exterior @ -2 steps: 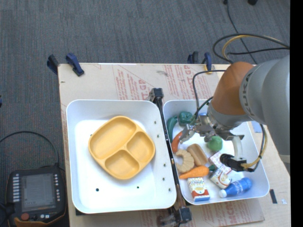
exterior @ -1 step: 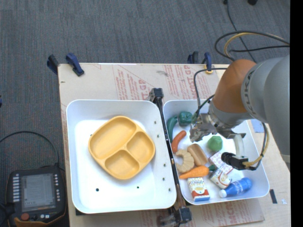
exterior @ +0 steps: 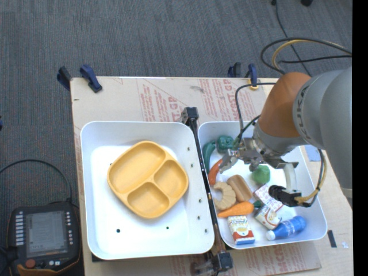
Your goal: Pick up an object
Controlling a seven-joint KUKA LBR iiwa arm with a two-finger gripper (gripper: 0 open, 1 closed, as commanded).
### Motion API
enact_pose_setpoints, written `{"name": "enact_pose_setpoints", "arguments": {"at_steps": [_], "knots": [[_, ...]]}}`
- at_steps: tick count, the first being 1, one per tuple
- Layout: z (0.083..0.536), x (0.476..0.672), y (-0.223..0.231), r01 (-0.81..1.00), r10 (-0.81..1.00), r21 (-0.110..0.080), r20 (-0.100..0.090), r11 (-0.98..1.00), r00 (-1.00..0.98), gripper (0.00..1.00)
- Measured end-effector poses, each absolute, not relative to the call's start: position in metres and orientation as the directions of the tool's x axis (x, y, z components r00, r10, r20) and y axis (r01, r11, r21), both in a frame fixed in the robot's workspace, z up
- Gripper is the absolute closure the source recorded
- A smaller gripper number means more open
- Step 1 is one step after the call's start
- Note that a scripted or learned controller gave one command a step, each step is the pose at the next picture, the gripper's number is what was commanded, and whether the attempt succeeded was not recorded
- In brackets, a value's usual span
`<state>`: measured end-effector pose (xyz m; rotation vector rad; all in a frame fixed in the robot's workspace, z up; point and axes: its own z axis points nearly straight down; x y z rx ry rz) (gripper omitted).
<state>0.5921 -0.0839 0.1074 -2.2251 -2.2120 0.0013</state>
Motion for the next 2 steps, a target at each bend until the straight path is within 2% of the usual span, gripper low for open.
{"name": "enact_pose_setpoints", "arguments": {"at_steps": [1, 2], "knots": [[0.1177, 0.5927, -0.0838, 1.000, 1.000, -0.003, 0.003, -0.006, 0.006, 1.00], [0.1172, 0.5925, -0.0838, 1.000, 1.000, -0.004, 0.003, -0.007, 0.007, 0.00]]}}
